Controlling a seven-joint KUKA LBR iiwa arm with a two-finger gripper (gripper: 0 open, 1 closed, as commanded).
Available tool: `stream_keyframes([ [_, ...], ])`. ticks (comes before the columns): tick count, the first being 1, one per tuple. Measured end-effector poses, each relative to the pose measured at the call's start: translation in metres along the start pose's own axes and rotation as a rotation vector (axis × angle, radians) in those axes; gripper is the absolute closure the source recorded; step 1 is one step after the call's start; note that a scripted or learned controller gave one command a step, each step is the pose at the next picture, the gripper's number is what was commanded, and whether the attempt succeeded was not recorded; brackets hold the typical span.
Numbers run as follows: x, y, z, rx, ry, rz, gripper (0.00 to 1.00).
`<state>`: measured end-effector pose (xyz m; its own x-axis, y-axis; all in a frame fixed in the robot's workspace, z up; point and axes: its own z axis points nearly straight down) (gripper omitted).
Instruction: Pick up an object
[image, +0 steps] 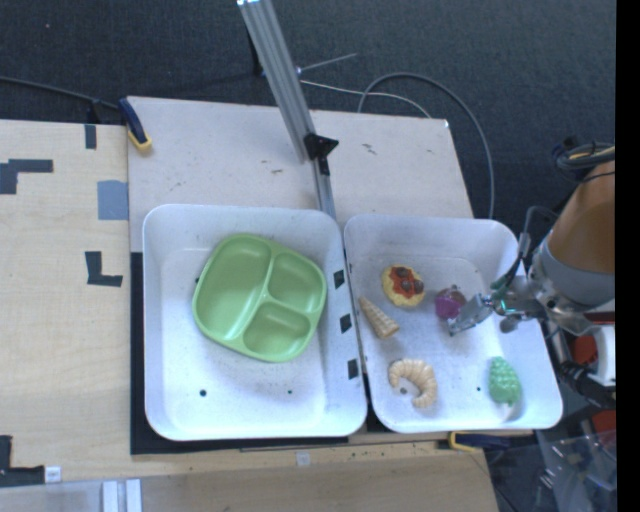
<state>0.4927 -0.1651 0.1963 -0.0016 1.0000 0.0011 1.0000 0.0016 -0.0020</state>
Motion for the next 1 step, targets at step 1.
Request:
stream_keyframes([
  [1, 0.0004, -0.0063, 0.0448, 0.005, 0.000, 0.001, 0.00],
])
